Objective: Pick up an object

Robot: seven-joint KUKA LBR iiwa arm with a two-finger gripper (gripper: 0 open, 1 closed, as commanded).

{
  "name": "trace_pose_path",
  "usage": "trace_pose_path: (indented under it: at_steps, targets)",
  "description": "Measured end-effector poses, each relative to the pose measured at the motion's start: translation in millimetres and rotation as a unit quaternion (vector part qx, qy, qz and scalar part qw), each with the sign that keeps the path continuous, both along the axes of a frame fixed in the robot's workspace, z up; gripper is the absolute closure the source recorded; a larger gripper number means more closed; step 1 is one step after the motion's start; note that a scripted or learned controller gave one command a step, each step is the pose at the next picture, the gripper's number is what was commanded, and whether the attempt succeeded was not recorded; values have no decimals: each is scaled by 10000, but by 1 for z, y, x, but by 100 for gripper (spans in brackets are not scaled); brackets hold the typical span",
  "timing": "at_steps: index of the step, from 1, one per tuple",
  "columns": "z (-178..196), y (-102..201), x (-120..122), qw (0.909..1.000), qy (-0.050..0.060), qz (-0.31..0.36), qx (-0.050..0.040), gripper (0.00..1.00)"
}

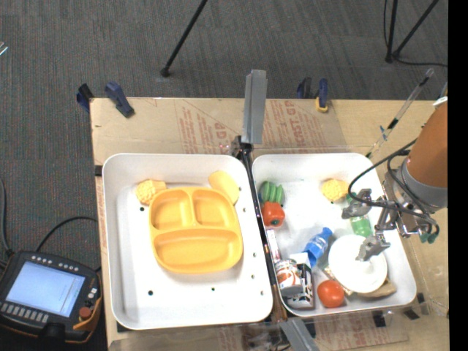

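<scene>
My gripper (363, 229) hangs over the right side of the right bin (307, 168), open, with its two grey fingers (355, 210) spread apart. A small green item (361, 227) lies between and below them; I cannot tell if they touch it. Just in front of it sits a round white plate (355, 265), with one fingertip above its rim. Also in this bin are a blue bottle (318, 244), a yellow corn piece (335, 189), a green pepper (271, 192), two red tomatoes (273, 214) (331, 292) and a printed can (289, 274).
The left bin (124, 269) holds a yellow divided tray (196, 229), a yellow corn piece (148, 191) and a pale yellow piece (225, 185). A grey post (254, 108) stands at the back where the bins meet. A teach pendant (45, 289) lies at lower left.
</scene>
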State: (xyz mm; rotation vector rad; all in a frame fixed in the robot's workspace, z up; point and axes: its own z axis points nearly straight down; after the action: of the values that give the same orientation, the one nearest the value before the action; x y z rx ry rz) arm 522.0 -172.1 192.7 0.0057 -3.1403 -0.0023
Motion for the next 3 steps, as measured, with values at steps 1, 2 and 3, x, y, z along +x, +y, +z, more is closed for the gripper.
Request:
trace_pose_path:
  at_steps: [1,2,3]
  targets:
    - [-107,68,-19,9794,-3,2021,17,0]
    - [-106,85,-15,9719,-19,2353,-3,0]
    - [-105,90,1,9594,-9,2820,-18,0]
